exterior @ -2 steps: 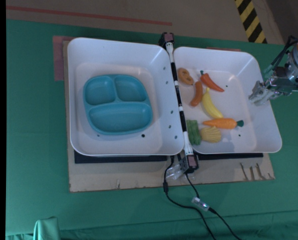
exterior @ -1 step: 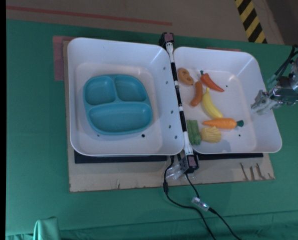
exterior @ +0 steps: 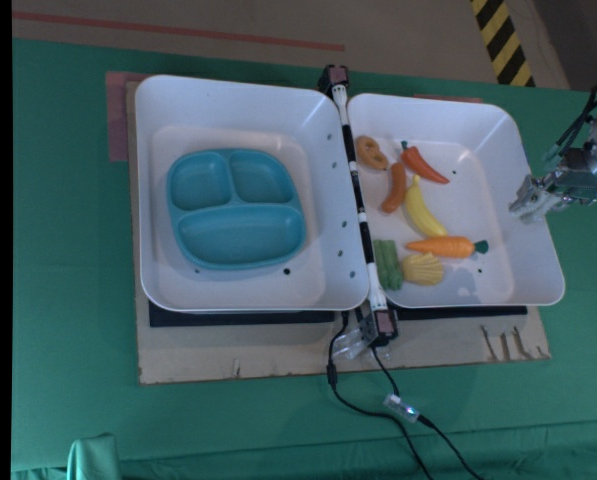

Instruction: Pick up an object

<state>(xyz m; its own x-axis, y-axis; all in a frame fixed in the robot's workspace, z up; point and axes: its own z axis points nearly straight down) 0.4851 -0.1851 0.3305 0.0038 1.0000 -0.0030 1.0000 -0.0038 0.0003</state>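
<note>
The right white bin (exterior: 498, 128) holds several toy foods: a yellow banana (exterior: 422, 209), an orange carrot (exterior: 446, 247), a red-orange chili pepper (exterior: 421, 164), an orange sausage (exterior: 394, 188), a small pretzel (exterior: 371, 152), a green pod (exterior: 387, 264) and a yellow shell-shaped piece (exterior: 423, 269). My gripper (exterior: 534, 198) hovers at the bin's right rim, to the right of the foods and apart from them. Nothing shows between its fingers.
The left white bin (exterior: 178, 103) holds a teal divided plate (exterior: 236, 208). A black-and-white divider rail (exterior: 354, 183) runs between the bins. A cable (exterior: 398, 408) trails over the green cloth in front. Yellow-black hazard tape (exterior: 496, 18) marks the floor behind.
</note>
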